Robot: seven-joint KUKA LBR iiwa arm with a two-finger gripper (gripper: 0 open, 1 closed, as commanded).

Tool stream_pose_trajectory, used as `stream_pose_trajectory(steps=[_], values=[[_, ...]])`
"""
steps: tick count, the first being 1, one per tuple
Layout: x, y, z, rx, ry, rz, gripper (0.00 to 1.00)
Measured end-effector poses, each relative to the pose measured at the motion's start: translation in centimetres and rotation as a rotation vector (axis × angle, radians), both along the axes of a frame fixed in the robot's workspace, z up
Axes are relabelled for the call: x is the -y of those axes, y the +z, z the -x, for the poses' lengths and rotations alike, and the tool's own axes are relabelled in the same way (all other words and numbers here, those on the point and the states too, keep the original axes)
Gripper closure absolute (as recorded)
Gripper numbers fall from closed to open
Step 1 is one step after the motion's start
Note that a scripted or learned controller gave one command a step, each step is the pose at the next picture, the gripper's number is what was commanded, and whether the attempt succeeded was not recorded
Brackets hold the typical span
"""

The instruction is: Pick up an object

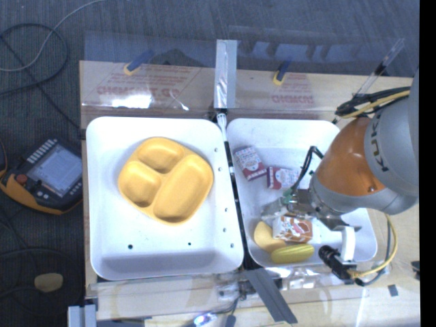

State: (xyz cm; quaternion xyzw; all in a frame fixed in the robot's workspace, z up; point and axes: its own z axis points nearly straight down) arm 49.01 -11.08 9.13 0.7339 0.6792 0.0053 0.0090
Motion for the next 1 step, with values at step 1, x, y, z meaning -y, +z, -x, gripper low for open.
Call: stream_pose_trajectory(steps=[1], values=[[-0.11,0.99,-0.11,0.000,0.001,-0.004,1.00]])
